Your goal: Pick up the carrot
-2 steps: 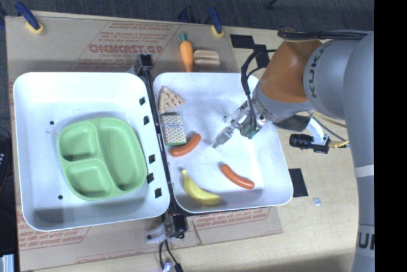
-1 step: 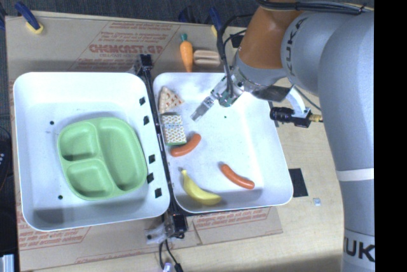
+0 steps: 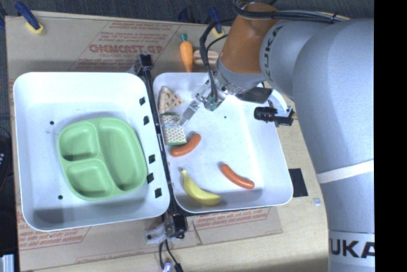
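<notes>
The carrot [image 3: 186, 54] lies outside both bins, on the cardboard [image 3: 127, 42] just past the far rim of the right bin [image 3: 273, 156], orange body pointing toward that rim with its green top away from it. The arm [image 3: 318, 74] reaches in from the right, its orange band [image 3: 248, 35] hanging over the bin's far edge, quite near the carrot but not on it. The gripper [image 3: 191, 112] is down inside the right bin instead, at the far-left corner, tilted toward the divider; how wide its pincer stands I cannot tell from here, and nothing can be made out in its grasp. Right beside its tip sits a pizza slice [image 3: 169, 99], and just in front of that a checkered, waffle-like piece [image 3: 174, 133] touching a sausage [image 3: 186, 145]. Further toward the near side there is a second sausage [image 3: 237, 176] alone on the bin floor, and a banana [image 3: 198, 190] curled along the near rim. The left bin [image 3: 32, 137] holds a green divided plate [image 3: 100, 156], well apart from everything else. Between the carrot and the gripper stands the right bin's far wall, with a black cable [image 3: 206, 42] looping down from the wrist just beside the carrot. A blue clamp [image 3: 28, 16] grips the cardboard's far-left corner.
</notes>
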